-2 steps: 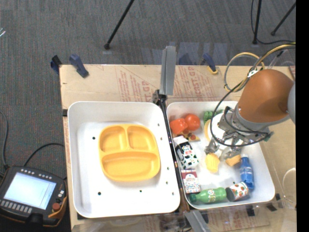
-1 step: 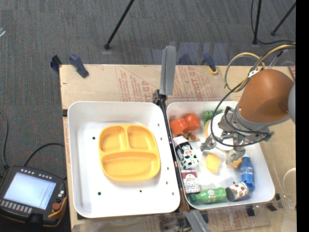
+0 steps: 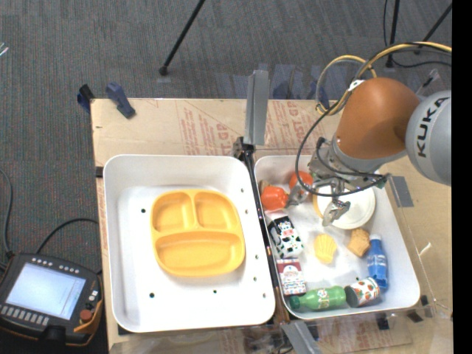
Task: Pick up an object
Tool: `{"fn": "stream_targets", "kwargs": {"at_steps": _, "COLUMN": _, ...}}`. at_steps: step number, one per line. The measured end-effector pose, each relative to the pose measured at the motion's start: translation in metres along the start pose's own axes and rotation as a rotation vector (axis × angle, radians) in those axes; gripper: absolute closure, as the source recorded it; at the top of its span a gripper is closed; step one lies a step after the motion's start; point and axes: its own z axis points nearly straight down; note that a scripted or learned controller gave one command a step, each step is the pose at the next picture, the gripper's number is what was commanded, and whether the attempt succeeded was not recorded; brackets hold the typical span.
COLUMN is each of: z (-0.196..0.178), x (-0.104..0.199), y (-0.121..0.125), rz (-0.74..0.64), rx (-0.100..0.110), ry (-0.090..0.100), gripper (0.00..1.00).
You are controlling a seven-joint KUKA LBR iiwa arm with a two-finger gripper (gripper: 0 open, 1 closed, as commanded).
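Note:
My gripper (image 3: pixel 317 202) hangs over the upper part of the right bin (image 3: pixel 410 271), under the orange wrist band. Its two fingers stand apart, so it is open, and I see nothing held between them. The left fingertip (image 3: pixel 298 194) is close to a red-orange round toy (image 3: pixel 273 196). The right fingertip (image 3: pixel 336 212) lies over the edge of a white bowl (image 3: pixel 358 208). A second orange item (image 3: pixel 300 179) is partly hidden by the wrist. Below the gripper sits a yellow ridged toy (image 3: pixel 325 248).
The right bin also holds a cow-patterned carton (image 3: pixel 285 236), a red and white box (image 3: pixel 292 273), a green bottle (image 3: pixel 318 298), a small can (image 3: pixel 363 292), a blue bottle (image 3: pixel 377 262) and a tan biscuit (image 3: pixel 359 242). A yellow divided plate (image 3: pixel 198 231) lies in the left bin (image 3: pixel 125 198).

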Motion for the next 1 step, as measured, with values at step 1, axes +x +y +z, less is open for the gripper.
{"fn": "stream_targets", "kwargs": {"at_steps": 1, "z": 0.0014, "x": 0.0632, "y": -0.0322, "rz": -0.094, "rx": -0.004, "ry": 0.0, "gripper": 0.0}}
